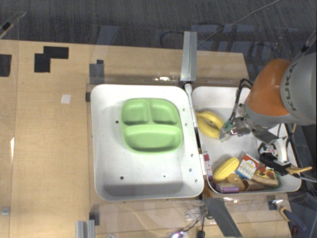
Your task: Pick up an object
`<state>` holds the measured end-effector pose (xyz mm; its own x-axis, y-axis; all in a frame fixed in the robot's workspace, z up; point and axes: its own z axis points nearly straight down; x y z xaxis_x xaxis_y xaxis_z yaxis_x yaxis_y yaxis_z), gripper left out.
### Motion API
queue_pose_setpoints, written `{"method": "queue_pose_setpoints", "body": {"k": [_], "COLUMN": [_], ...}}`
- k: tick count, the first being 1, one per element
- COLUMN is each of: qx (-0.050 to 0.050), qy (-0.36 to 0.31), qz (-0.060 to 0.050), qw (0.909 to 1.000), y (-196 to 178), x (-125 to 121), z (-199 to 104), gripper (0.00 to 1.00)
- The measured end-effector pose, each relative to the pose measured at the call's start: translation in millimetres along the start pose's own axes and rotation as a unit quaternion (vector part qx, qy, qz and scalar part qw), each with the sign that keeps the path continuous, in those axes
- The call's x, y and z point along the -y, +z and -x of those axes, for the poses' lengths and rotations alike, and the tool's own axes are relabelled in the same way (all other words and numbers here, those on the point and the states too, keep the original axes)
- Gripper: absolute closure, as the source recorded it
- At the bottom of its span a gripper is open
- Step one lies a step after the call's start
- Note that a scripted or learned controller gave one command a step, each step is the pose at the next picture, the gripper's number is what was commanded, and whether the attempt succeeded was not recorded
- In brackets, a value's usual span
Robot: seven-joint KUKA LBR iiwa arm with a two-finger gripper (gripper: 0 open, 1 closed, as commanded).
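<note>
Two risks we see: the gripper, whose finger state we cannot tell, hangs just right of the banana in the right bin at centre-right, and could nudge it away.

No readable text anywhere in my view.

The small carton in the right bin, near the table's front right corner, carries colourful printing, but it is too small and blurred for me to make out any word or brand. The black squares toward the table's back left corner are plain shapes, with no letters or numbers. My own arm shows no legible marking here.
</note>
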<state>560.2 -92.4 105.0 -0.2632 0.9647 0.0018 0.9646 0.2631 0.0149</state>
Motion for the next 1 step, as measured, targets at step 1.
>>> {"method": "queue_pose_setpoints", "body": {"k": [1], "qx": [0.000], "qy": [0.000], "qz": [0.000], "qw": [1.0000], "y": [0.1], "x": [0.0], "z": [0.0], "gripper": [0.00]}}
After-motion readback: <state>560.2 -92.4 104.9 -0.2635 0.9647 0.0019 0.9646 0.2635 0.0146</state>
